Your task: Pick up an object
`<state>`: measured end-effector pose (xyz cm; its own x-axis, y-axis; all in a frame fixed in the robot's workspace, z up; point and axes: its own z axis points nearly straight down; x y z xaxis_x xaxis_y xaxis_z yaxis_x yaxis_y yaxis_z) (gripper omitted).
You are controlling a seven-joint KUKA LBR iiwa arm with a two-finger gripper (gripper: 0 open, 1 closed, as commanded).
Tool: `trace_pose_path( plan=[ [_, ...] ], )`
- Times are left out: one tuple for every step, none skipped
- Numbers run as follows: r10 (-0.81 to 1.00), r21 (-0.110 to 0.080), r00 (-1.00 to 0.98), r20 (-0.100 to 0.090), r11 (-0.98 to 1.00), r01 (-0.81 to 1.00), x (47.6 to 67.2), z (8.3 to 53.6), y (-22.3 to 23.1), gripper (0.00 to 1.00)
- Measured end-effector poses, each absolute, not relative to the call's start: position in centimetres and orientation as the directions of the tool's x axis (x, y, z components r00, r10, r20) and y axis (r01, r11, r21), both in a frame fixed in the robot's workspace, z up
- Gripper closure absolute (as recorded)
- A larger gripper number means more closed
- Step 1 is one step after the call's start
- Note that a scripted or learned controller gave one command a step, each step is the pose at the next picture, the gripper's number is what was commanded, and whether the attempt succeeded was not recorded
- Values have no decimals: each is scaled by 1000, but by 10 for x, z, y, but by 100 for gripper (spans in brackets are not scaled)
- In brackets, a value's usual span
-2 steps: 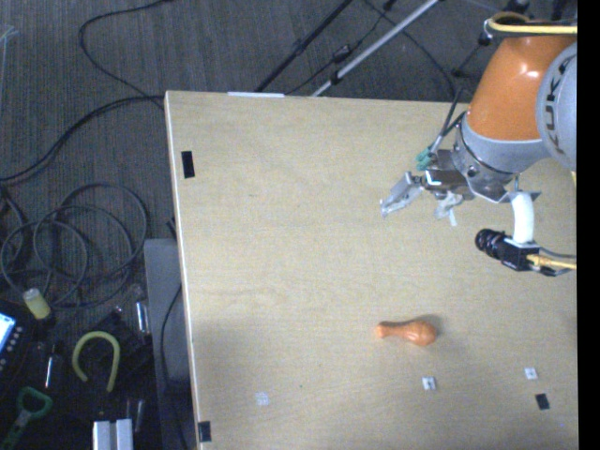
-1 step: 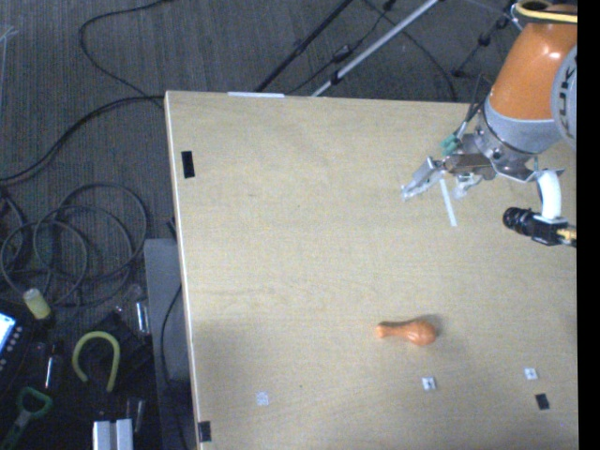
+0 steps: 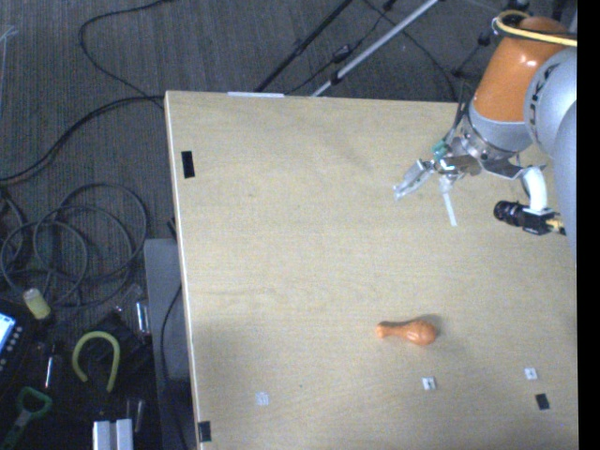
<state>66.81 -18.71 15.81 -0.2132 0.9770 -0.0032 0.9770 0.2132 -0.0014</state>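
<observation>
Orange object [image 3: 409,331] on bench, below open end effector [image 3: 429,195]

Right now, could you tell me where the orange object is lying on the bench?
The orange object lies on the tan bench surface, lower right of centre, well below the gripper and just above small square markers.

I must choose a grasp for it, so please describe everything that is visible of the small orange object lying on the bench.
The orange object is small and pear-shaped: a rounded bulb at the view's right that narrows to a thin neck with a slightly wider tip at the left. Its surface looks smooth and matte, perhaps rubber or plastic. It lies on its side, long axis nearly level across the view, on the pale wooden bench top, in the lower middle. Nothing else touches it; the gripper is apart from it, farther up the view, fingers spread.
</observation>
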Motion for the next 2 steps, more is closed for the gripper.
trace_pose_path(
  plan=[
    [866, -1, -501, -2, 501, 866, 668, 84, -224, 0],
    [866, 1, -500, -4, 500, 866, 669, 94, -223, 100]
  ],
)
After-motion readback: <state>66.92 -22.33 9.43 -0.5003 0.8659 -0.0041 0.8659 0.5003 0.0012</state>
